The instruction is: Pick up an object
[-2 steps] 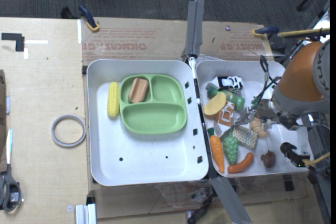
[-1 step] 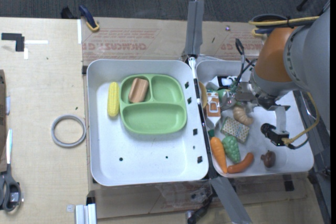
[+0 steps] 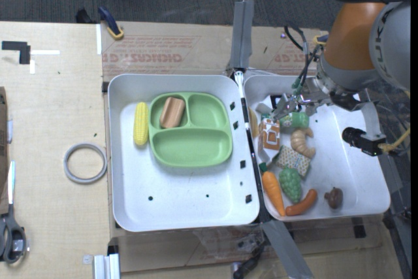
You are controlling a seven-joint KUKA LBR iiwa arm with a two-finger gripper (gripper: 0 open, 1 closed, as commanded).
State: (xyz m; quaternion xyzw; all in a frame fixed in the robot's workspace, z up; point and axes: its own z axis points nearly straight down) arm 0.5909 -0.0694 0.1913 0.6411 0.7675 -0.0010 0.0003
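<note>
The claw (image 3: 289,108) is low in the right bin (image 3: 356,199), jaw state unclear, with a green toy (image 3: 298,119) just beneath and a croissant (image 3: 302,140) close below, so nothing looks lifted yet.

Toy food crowds the right white bin's (image 3: 366,196) left half (its right floor lies bare); a green sectioned plastic tray (image 3: 196,147) fills the left white bin's (image 3: 124,193) upper middle.

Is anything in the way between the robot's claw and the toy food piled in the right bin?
Nothing visible stands between them. The gripper hangs low over the back of the right bin, right at the green toy and croissant on top of the pile. The other pieces crowd close beside them.
</note>
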